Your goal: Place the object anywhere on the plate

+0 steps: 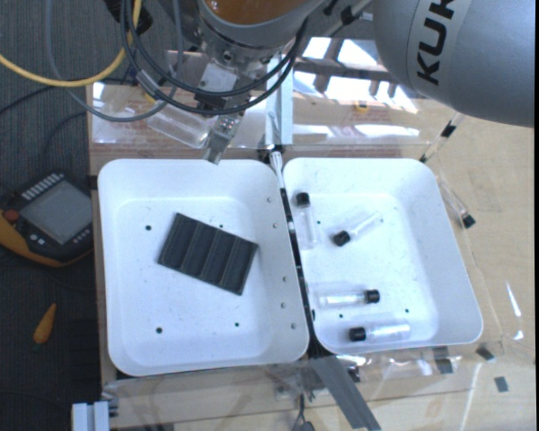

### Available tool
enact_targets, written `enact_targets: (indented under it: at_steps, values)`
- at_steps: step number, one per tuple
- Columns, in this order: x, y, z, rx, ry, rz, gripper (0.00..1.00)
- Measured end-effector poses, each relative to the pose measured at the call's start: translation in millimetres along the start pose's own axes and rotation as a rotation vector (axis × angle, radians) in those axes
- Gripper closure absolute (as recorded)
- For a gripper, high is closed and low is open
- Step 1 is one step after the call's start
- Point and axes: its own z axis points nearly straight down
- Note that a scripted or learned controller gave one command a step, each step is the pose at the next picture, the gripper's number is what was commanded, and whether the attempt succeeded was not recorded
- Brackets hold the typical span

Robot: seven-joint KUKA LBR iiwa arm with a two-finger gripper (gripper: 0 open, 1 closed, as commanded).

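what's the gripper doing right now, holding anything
Gripper: above the left bin's far edge; cannot be told whether open or closed, and nothing is seen held.

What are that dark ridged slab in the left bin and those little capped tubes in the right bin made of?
The dark grey ridged rectangular slab looks like matte moulded plastic or rubber: dull, no glare, even grooves. The small clear tubes with black caps seem to be transparent plastic or glass, since the white bin shows through them; which one, I cannot tell.
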Motion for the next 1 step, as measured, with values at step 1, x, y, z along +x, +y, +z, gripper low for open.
enact_targets:
  at_steps: [1]
  values:
    - [60.1,-28.8,3.0,0.002,-0.001,-0.201,1.0]
